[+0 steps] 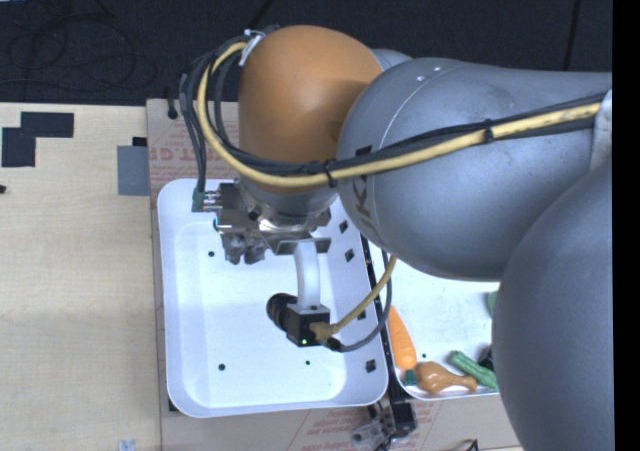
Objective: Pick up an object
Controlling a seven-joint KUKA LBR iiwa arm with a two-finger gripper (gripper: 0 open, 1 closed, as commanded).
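Carrot (402, 339): likely pick. It lies in the right bin (445, 304) close along the left wall, at 5 o'clock from the gripper (245, 253) and well apart from it. Not held.

Left to right:

Bench (70, 289): pale wood, with dark patches toward 10 o'clock of the view.

Left bin (190, 339): sits at 7 o'clock of view centre. White floor shows around the gripper, marked by a few small dark dots.

Gripper: hangs low over the 12 o'clock half of the left bin, pointing straight down. Apart or together, cannot tell, as the wrist body covers it from above. Nothing seen in it.

Arm (450, 169): reaches in from 3 o'clock, with the orange band (300, 89) directly over the gripper. The vertical wrist looks set for a top-down grab.

Right bin: the arm covers much of it. The carrot points its thin end toward 12 o'clock. The tan piece (440, 376) is just beside the carrot at 5 o'clock. The green piece (472, 367) is at 2 o'clock of the tan piece; touching or not, cannot tell. All three crowd the 6 o'clock end of the bin.

Judgement: the pick has not begun. The gripper would need to cross toward 4 o'clock. The wall and the close neighbours leave little room around the carrot, so a glancing miss is the risk.
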